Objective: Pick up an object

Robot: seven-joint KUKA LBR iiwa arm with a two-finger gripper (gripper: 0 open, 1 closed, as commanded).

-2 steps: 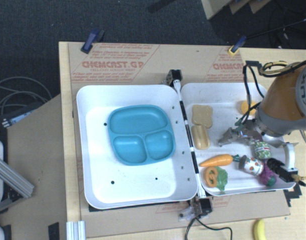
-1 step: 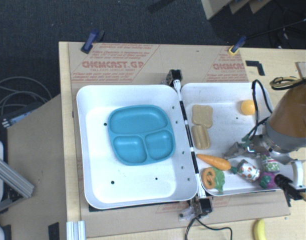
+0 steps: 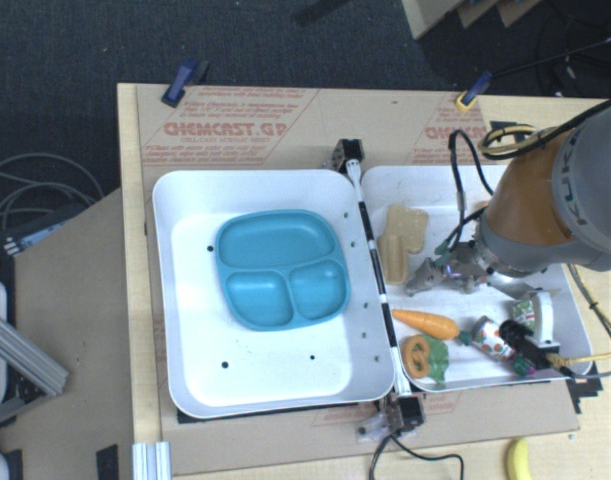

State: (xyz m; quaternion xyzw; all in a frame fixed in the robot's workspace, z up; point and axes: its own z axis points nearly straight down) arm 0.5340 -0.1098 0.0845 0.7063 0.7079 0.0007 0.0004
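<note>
Orange carrot [image 3: 426, 322]: I see it lying in the right bin [image 3: 425, 183], just below the gripper.
Gripper [image 3: 432, 273]: low in that bin beside a beige block [image 3: 402, 241]; I cannot tell whether it is open or closed.
Left bin [image 3: 185, 268]: holds a blue divided plate [image 3: 282, 268].

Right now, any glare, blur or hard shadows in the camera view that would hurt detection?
Camera view: lighting even and soft, no hard shadows; blue divided plate and toy carrot are sharp; mild glare on the left bin's white rim; the gripper looks slightly blurred under the arm.
</note>
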